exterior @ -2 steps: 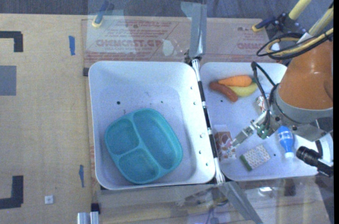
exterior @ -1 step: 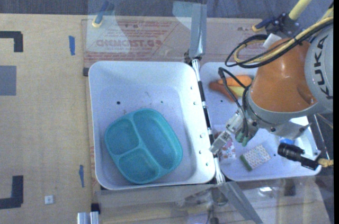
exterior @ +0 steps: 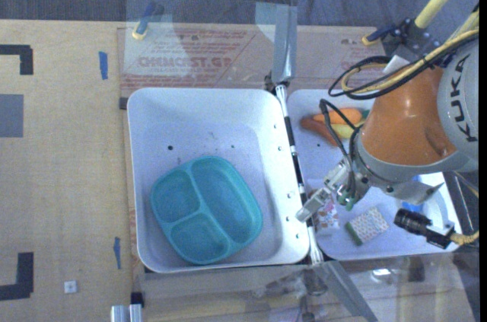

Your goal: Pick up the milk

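Gripper sits low in the right bin, tight against the divider wall shared with the left bin; can't tell the finger state. Small milk carton lies just below the gripper tip near the front-left corner; long axis unclear. Teal divided tray fills the left bin's front; the back half is open. Sponge sits right of the carton.

Arm reads "KUKA" — cardboard print too faint.
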